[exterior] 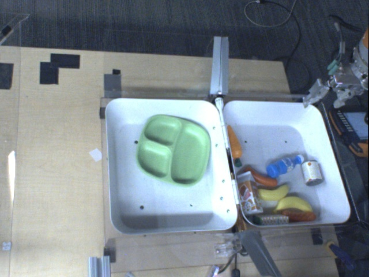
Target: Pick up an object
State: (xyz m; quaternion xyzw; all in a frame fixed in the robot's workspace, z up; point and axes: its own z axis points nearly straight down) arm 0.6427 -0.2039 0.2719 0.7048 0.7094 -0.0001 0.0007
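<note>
Nearest us, along the front wall of the right bin (328, 128), we list the crowded corner: a dark red item (298, 215) at the very front, a yellow banana (295, 203) just behind it, and a second yellow piece (271, 193) touching the banana's left end. A printed packet (248, 193) stands against the divider beside them.

One row back we record an orange-red sausage-shaped piece (263, 178), a blue bottle (283, 166) lying on its side, and a small silver can (312, 172) just to the bottle's right, near the right wall. An orange carrot-like stick (233, 142) lies along the divider, further up.

In the left bin (118, 154) we enter one item: a green sectioned plate (174, 149), upright, near the middle.

Farthest back, beyond the right bin's upper right corner, we note the gripper (326, 92), above the bench and outside the bin wall, well apart from every object. We cannot tell from this slant how it is set; it carries nothing that we can see.

Progress, as we judge it: nothing is picked. Every candidate rests on a bin floor. Left to do: choosing a target, moving in over the bin, descending, closing and lifting. The can and bottle lie closest to the arm's side and stand freer than the front cluster.
</note>
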